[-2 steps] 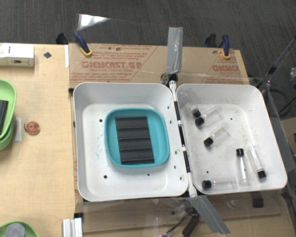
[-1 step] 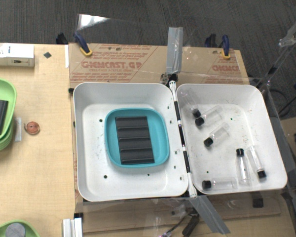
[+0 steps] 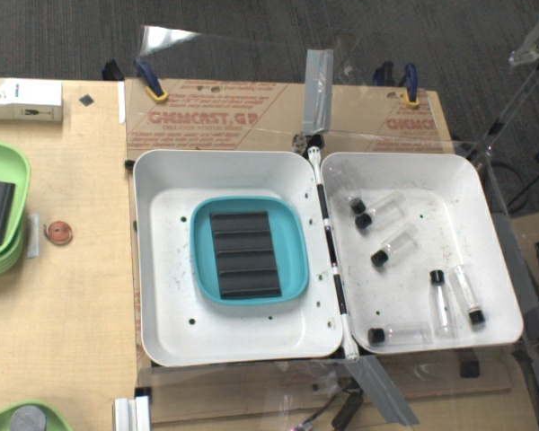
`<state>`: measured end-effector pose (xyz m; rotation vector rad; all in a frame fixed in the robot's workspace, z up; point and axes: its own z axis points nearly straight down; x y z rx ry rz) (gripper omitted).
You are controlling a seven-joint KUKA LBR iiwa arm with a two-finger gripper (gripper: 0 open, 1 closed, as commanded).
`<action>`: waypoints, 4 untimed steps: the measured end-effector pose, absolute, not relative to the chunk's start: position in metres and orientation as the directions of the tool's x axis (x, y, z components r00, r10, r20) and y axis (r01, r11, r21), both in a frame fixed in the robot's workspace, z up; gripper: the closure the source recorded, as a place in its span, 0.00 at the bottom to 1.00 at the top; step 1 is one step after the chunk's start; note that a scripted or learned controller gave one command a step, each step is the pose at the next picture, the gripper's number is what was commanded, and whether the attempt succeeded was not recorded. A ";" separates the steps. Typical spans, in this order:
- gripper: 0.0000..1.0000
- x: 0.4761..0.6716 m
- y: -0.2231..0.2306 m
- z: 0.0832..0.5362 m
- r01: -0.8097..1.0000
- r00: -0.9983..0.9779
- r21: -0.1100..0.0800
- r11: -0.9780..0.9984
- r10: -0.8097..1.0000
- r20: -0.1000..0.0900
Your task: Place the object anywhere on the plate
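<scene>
A teal square plate [image 3: 293, 250] lies in the middle of the left white bin [image 3: 162, 321]. A black ridged insert [image 3: 245, 254] covers the plate's centre. In the right white bin [image 3: 485, 196] lie several clear vials with black caps. Two vials [image 3: 380, 210] sit close together near the bin's back left. Another vial [image 3: 394, 246] rests in the middle. A pair [image 3: 441, 302] lies side by side at the front right, the outer one [image 3: 465, 294] with its cap toward the front. One more vial [image 3: 397, 335] lies along the front wall.
A cardboard sheet [image 3: 225, 115] sits under the bins, held by clamps [image 3: 150, 79] at the back. A green dish [image 3: 2, 209] sits at the bench's left edge, with a small orange disc [image 3: 59, 233] beside it. A white box [image 3: 22, 101] lies at the back left.
</scene>
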<state>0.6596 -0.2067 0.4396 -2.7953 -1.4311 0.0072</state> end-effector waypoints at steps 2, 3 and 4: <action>0.00 0.660 -0.207 0.440 0.811 0.585 -0.003 -0.585 0.811 -0.003; 0.00 0.660 -0.207 0.440 0.811 0.585 -0.003 -0.585 0.811 -0.003; 0.00 0.660 -0.207 0.440 0.811 0.585 -0.003 -0.585 0.811 -0.003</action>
